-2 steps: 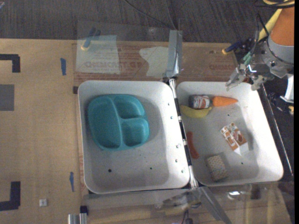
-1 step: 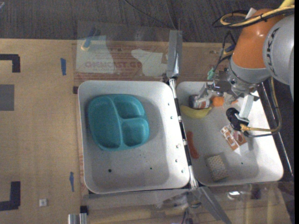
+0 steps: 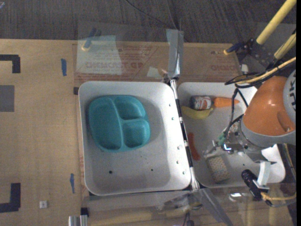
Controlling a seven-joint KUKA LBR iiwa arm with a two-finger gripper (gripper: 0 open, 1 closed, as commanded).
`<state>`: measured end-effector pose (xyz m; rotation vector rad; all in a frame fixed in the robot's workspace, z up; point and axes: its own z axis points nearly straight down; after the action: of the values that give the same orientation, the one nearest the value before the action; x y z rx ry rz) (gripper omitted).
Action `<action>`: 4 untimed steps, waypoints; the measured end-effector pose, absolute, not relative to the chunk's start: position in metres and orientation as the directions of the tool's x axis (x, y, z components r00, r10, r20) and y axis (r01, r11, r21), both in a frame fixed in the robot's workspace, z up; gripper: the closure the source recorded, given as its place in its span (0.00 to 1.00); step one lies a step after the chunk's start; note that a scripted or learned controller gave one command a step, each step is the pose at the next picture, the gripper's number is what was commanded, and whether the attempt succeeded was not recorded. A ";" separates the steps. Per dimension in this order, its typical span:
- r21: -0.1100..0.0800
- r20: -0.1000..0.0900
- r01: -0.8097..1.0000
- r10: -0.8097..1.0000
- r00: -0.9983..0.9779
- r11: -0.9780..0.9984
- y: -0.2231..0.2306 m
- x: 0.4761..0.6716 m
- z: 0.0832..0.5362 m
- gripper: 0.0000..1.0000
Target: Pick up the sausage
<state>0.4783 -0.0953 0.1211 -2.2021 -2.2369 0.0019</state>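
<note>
The sausage (image 3: 192, 147) is a thin red-orange piece lying lengthwise against the left wall of the right bin (image 3: 277, 173). My gripper (image 3: 222, 146) hangs over the middle of that bin, a short way to the right of the sausage and apart from it. It sits just above a tan, textured block (image 3: 217, 168). The arm's grey and orange wrist (image 3: 270, 112) covers the right part of the bin.
A small can (image 3: 201, 102), a yellow banana (image 3: 197, 112) and an orange carrot (image 3: 226, 102) lie at the far end of the right bin. The left bin (image 3: 136, 173) holds a teal divided plate (image 3: 119, 122). Cables and yellow rods stand at the upper right.
</note>
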 end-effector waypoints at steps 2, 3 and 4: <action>0.011 0.003 0.953 0.953 0.302 -0.302 -0.098 0.525 0.099 1.00; 0.006 0.003 0.902 0.902 0.431 -0.431 -0.162 0.489 0.089 1.00; 0.012 0.002 0.830 0.830 0.558 -0.558 -0.095 0.511 0.089 1.00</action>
<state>0.5109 -0.0952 0.0889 -2.7810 -1.4818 -0.0120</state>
